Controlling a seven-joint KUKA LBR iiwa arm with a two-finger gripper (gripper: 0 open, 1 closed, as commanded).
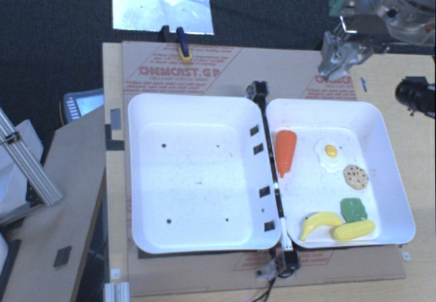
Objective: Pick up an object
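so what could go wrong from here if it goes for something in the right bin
The banana, the green piece and the yellow piece lie bunched in the near corner of the right bin, so a grab there may catch two or slip. The fried egg and cookie look flat and may be hard to pinch. The gripper hangs beyond the bin's far rim, so nothing is held yet.

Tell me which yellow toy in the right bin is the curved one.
The banana, bent like a crescent, left of the straighter yellow piece lying beside it near the bin's front edge.
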